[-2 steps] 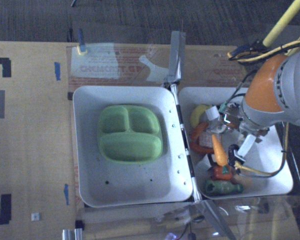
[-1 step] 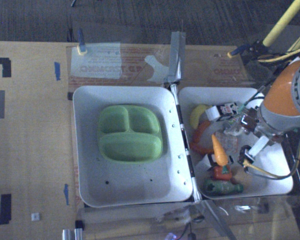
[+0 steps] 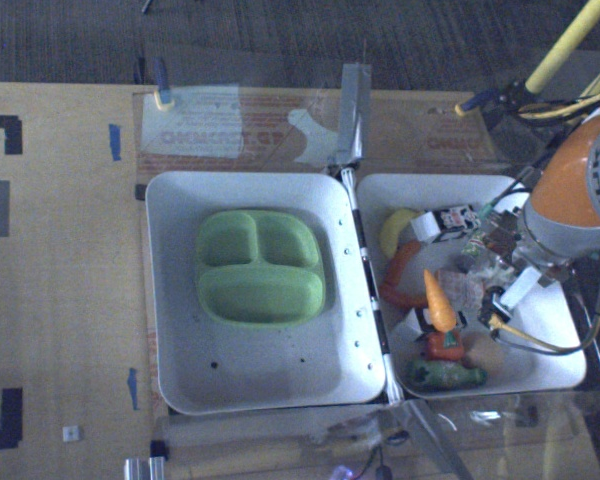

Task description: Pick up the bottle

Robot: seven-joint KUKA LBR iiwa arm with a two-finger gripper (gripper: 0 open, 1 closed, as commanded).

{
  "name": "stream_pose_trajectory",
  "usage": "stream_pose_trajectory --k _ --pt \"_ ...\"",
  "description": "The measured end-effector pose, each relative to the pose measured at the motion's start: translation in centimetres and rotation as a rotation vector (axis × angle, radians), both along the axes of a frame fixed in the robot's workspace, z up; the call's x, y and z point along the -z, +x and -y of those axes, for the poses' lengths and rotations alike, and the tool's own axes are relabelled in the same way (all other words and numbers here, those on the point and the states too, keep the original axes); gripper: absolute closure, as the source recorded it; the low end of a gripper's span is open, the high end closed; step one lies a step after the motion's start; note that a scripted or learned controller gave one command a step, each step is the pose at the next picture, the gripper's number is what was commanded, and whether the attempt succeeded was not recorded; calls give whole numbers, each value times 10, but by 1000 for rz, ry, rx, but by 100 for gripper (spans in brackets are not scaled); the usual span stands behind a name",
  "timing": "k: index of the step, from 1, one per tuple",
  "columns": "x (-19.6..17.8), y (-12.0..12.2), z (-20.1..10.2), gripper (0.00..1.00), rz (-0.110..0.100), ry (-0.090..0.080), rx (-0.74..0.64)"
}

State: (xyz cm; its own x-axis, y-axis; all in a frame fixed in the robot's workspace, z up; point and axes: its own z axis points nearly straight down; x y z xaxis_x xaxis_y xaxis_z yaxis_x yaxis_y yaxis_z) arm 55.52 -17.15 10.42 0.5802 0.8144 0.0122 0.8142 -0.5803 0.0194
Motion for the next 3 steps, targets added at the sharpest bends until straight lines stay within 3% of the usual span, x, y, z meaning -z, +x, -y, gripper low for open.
stream_pose_trajectory --k 1,2,3 --pt "13 59 39 100 -17 1 8" --pt "18 82 45 100 -97 29 -65" --pt "-128 104 37 100 -20 0 44"
